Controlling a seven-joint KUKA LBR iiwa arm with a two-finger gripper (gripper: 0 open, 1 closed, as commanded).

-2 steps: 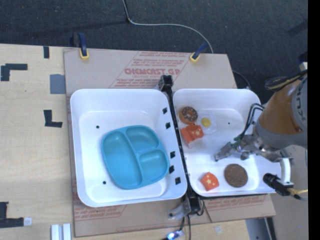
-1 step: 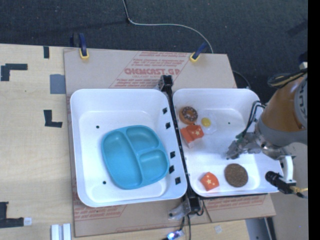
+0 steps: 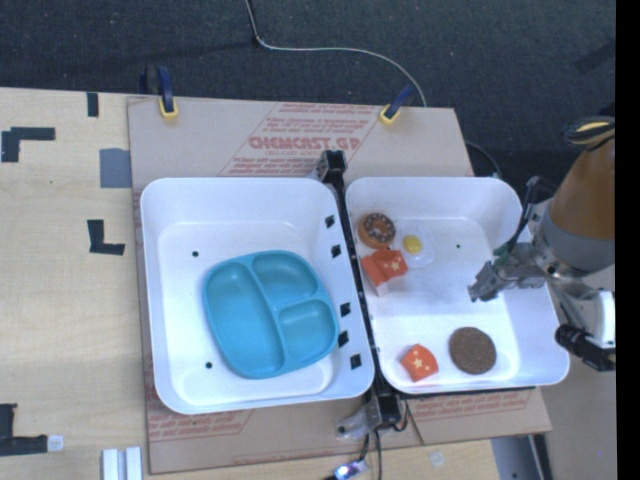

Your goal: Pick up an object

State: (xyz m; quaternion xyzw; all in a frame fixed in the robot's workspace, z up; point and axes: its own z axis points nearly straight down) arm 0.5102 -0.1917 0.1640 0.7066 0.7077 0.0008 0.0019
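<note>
the arm comes in from the right, orange band up, and the claw (image 3: 487, 283) hangs low over the right bin (image 3: 500, 200), near that bin's right-hand side. from where i stand the tip is a dark tangle, and i cannot tell whether it is released or clenched; nothing reads as caught in it, and whether it touches the bin floor i cannot make out either.

so what could it pick? all the small things sit in the same bin as the claw. just below it lies a brown round cookie (image 3: 472, 350), flat on the floor, the nearest candidate i'd say. further down and to its left, an orange-red wedge (image 3: 419, 363) by the bin's near wall. off to the left of the claw, a red block (image 3: 385, 268) with a small pale mark on it, a chocolate donut (image 3: 378, 230) just above that, and a small yellow piece (image 3: 413, 242) beside the donut. these three huddle close to the divider, well apart from the claw.

the left bin (image 3: 160, 268), far to the claw's left, holds a blue compartment tray (image 3: 268, 313) lying flat at a slant. the loose spread suggests scattered objects for grasp tries. my read: nothing is lifted yet, every object rests on the floor.
</note>
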